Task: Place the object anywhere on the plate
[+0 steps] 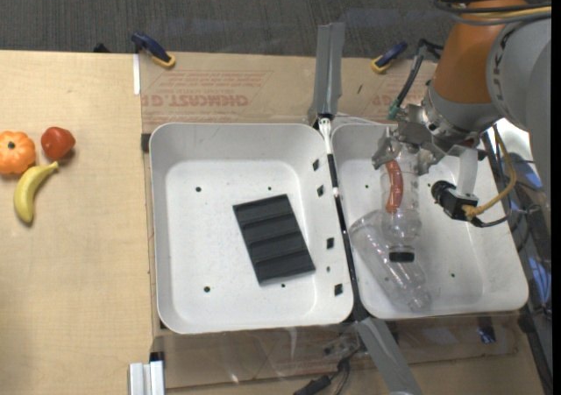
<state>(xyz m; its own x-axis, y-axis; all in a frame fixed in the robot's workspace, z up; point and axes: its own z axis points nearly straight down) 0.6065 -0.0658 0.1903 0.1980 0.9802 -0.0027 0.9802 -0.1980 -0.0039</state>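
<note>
Arm reaches in from the right; gripper (405, 159) sits over the upper part of the right bin (491, 292). Its transparent fingers appear to hang down around a thin orange-red object (394, 186), long axis near vertical in the camera view, roughly in line with the fingers. Object seems to lie between the fingers, so I log it as gripped, with low confidence since the clear plastic blurs the outline.

Just below it lies a clear plastic piece with a small black spot (396, 260); identity uncertain.

Dark ribbed plate (273, 238) lies in the left bin (175, 297), long axis tilted, well to the left of the gripper across the divider. Judgement: coming move is a carry leftward over the bin wall.
</note>
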